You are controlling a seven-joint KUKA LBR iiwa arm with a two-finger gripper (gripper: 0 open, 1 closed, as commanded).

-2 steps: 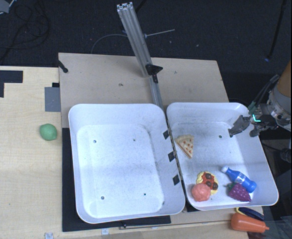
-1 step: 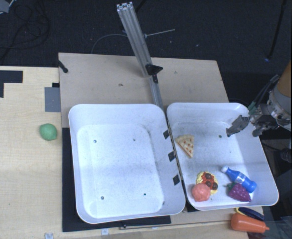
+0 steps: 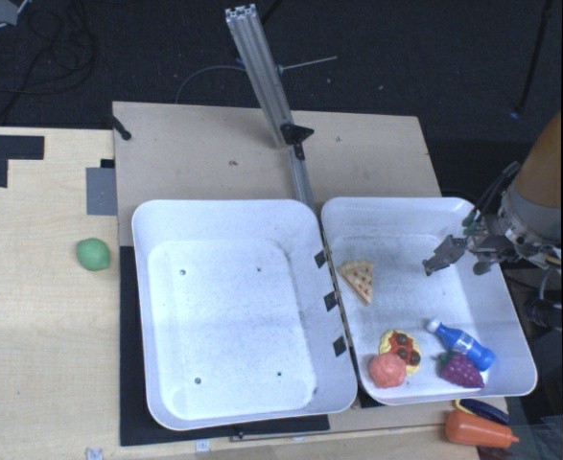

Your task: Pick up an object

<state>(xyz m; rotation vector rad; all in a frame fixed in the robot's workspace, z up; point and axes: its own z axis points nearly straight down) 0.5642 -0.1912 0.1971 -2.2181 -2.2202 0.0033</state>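
- Camera view, looking down on two white bins side by side.
- Left bin (image 3: pixel 228 314): just bare white floor.
- Right bin (image 3: pixel 396 209): home to all the toys to pick from.
- Gripper (image 3: pixel 461 260) above the far right part of the right bin, reaching in from the right side.
- Jaws spread apart, with nothing between them.
- Wedge (image 3: pixel 358 281) flat by the left wall of the right bin, well apart from the other toys.
- Bottle (image 3: pixel 461 343) lying on its side near the front right corner, below the gripper in the picture.
- Grapes (image 3: pixel 460 371) just beside the bottle, maybe touching it.
- Red ball (image 3: pixel 387 371) and yellow toy (image 3: pixel 401 345) close together at the front, near the middle wall.
- Green ball (image 3: pixel 94 254) out on the table to the left, far from the arm.
- Carrot (image 3: pixel 478 431) outside the bins, by the front right corner.
- Step in hand, most likely: choosing a toy and moving over it.
- Best pick, probably: the bottle, being the closest toy.
- Turn the jaws to cross the thin way of the bottle, not along it.
- Aim for its middle, away from the grapes, so as not to grab both.
- Go straight down, low enough to get around it, then squeeze.
- Lift slowly, since a round bottle may slip or roll out.
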